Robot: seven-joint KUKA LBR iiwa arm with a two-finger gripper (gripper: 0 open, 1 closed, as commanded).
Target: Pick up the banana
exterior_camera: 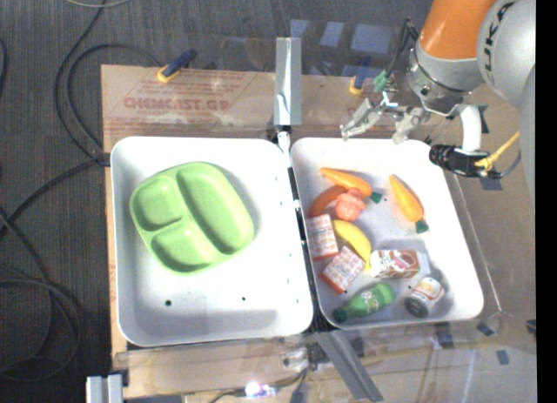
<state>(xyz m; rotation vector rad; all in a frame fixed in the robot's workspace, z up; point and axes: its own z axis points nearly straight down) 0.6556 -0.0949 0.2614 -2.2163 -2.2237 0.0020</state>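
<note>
The arm (505,18) is pale grey with a broad, glossy orange band (457,11) above the wrist and dark lettering on the grey shell at the band's 3 o'clock. Below sits a metallic wrist collar. The tool (379,123) has two thin, light-coloured fingers (359,122). At its 3 o'clock, a black cylindrical fitting (454,158) carries a yellow cable (503,151).

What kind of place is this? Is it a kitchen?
Probably a robot lab, not a kitchen. A robot arm's hand hangs over a white bin holding a toy-like banana, and loose cables trail across the carpet.
</note>
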